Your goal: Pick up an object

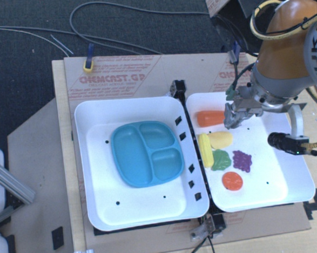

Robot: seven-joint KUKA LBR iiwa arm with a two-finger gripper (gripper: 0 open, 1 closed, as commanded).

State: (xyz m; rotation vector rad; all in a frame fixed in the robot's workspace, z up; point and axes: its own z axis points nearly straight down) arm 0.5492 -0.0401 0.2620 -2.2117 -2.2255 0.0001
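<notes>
In the right bin (292,187) lie several toy foods: an orange carrot (209,117), a pale yellow piece (221,140), a yellow corn cob (205,149), a green leafy piece (221,160), a purple grape bunch (241,160) and a red-orange tomato (232,181). My gripper (233,120) hangs over the back of this bin, just right of the carrot and above the pale yellow piece. I see nothing held in it.
The left bin (98,197) holds a blue divided plate (148,152). A black divider with clips (188,143) runs between the bins. A black cylinder (285,142) on the arm reaches over the right bin's right side. Cables lie on the floor behind.
</notes>
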